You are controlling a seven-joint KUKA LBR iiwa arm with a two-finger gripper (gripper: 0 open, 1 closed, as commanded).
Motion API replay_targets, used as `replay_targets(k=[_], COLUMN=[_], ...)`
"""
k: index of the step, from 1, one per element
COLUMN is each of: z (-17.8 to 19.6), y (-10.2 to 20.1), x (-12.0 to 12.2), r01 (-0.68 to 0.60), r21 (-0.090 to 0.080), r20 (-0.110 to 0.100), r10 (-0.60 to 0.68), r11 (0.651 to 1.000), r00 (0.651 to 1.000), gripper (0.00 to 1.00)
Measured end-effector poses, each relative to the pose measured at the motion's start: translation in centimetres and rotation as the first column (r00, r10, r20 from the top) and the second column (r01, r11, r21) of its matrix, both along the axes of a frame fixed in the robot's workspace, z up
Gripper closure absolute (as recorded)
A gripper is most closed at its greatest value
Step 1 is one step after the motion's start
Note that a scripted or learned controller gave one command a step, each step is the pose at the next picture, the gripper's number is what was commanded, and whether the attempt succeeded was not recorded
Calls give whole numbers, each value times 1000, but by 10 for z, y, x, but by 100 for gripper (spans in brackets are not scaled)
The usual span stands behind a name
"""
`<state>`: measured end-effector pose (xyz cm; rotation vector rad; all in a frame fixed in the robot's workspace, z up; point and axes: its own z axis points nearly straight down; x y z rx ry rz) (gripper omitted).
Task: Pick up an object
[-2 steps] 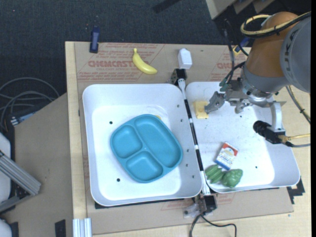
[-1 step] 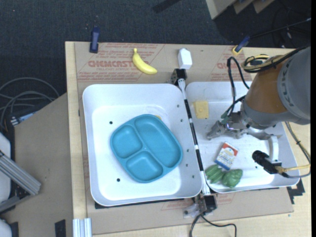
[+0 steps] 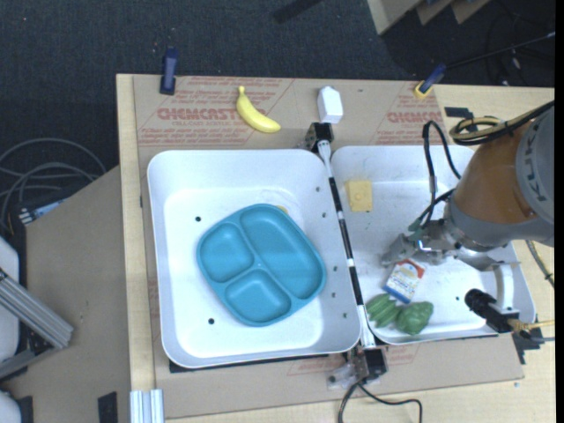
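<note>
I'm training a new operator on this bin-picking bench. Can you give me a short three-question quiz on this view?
1. True or false: the blue divided tray lies in the left bin.
2. Which item lies outside both bins? A) banana B) green toy C) tan square
3. Fill in: the end effector hovers over the ___ bin.

Key: 1 true; 2 A; 3 right.
</note>
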<state>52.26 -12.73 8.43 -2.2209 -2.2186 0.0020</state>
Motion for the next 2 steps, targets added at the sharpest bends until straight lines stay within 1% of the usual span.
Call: replay_targets(k=[1,2], z=[0,10], y=[33,32], x=[6,6], r01=[-2,-1], r21=[1,-1], r20=[2,3], r10=[2,1], r11=[1000,1000], r00=[1000,1000], gripper=[0,100])
